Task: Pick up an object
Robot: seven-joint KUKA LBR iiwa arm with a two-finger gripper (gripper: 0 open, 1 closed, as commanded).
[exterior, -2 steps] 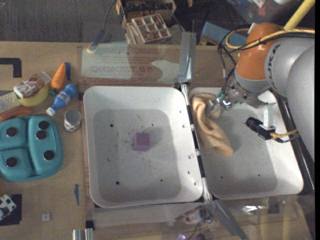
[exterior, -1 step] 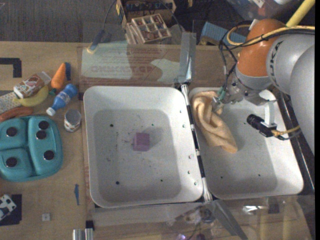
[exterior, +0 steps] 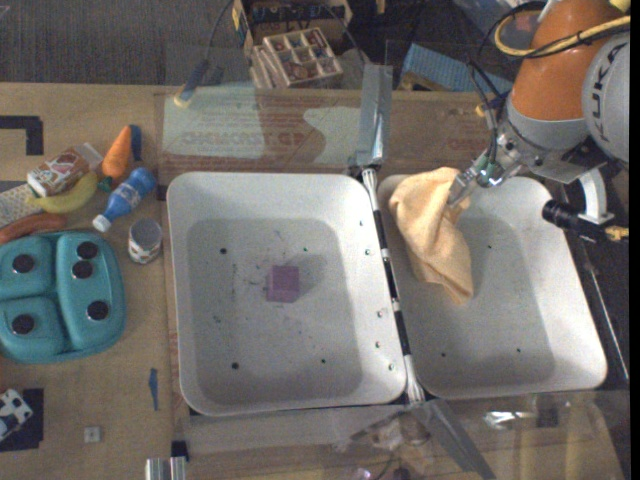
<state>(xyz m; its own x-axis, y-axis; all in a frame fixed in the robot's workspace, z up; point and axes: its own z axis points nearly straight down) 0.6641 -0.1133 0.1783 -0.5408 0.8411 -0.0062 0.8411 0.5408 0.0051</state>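
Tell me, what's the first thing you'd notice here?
Probably the yellow cloth, hanging crumpled over the right bin with its top corner up at the gripper of the grey and orange arm. Next, the small purple block lying alone in the middle of the left bin.

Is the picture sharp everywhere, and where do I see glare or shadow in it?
In the camera view, the purple block in the left bin looks soft-edged; the yellow cloth throws a faint shadow on the right bin floor; the clear sheet behind the bins carries pale reflections; the tool at the cloth's upper edge is small and slightly blurred.
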